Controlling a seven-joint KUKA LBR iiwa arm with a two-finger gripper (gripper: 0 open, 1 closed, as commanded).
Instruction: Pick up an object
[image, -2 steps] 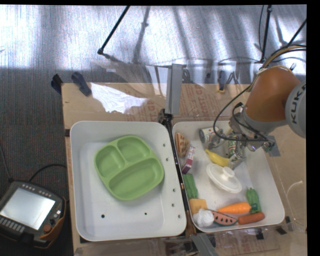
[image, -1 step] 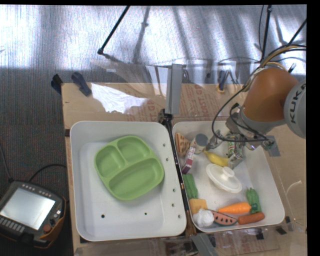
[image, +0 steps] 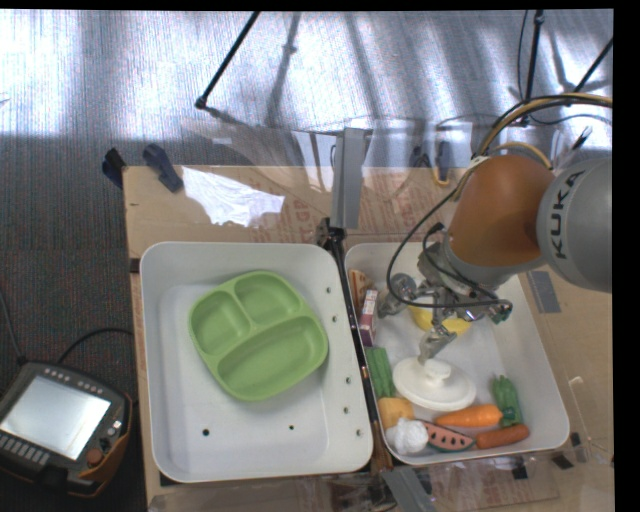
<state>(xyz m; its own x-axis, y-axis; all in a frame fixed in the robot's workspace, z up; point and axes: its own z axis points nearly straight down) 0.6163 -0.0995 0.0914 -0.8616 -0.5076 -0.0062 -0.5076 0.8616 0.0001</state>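
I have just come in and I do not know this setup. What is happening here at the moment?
A grey KUKA arm reaches in from the right over the right bin, which holds toy food. Its gripper hangs just above a white lid near the bin's middle; I cannot tell whether it grips anything. Around the lid lie a carrot, a watermelon slice and a sausage. The left bin holds a green divided plate.

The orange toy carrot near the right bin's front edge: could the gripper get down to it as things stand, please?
Probably yes: the orange toy carrot lies uncovered, with the gripper hanging nearby above the round white lid, though neighbouring toys crowd it.
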